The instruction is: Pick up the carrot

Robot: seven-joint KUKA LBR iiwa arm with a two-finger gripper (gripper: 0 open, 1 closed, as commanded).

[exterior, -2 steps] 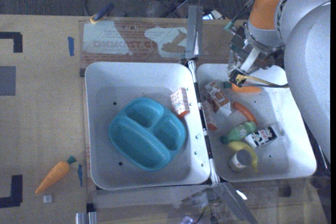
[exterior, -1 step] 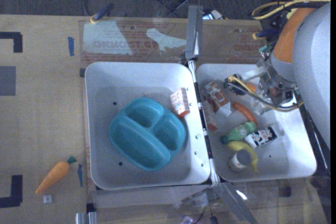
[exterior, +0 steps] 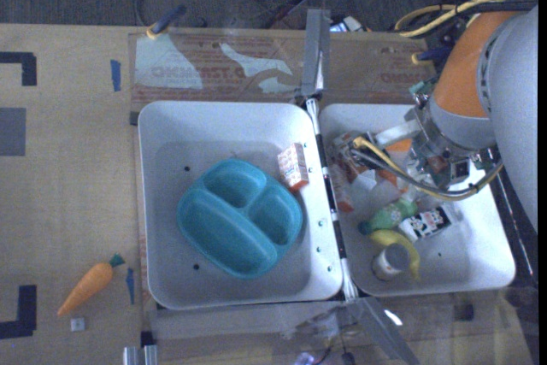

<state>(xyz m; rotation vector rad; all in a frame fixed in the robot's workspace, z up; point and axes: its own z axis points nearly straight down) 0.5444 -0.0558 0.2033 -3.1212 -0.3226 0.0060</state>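
The small orange toy carrot with a green leafy tip (exterior: 88, 285) lies on the bare wooden bench, outside both bins, off the lower left corner of the left bin and tilted with its green end up and to the right. It is well apart from the gripper (exterior: 363, 151), on the far side of the whole left bin from it. Just beside the carrot's green end is a short strip of blue tape (exterior: 130, 285).

The shallow white left bin (exterior: 162, 209) holds a teal plastic divided plate (exterior: 241, 218) with three compartments, and a small red and white carton (exterior: 294, 166) touching the plate's upper right rim.

The gripper hangs over the upper left part of the shallow white right bin (exterior: 479, 261), among a clutter of small packets; whether its parts are spread or closed cannot be told. Below it in that bin lie a green bottle-like item (exterior: 391, 214), a yellow banana-shaped toy (exterior: 398, 242), a silver can (exterior: 386, 263) and a black and white carton (exterior: 425, 223). The grey arm with its orange band (exterior: 466, 73) reaches in from the right.
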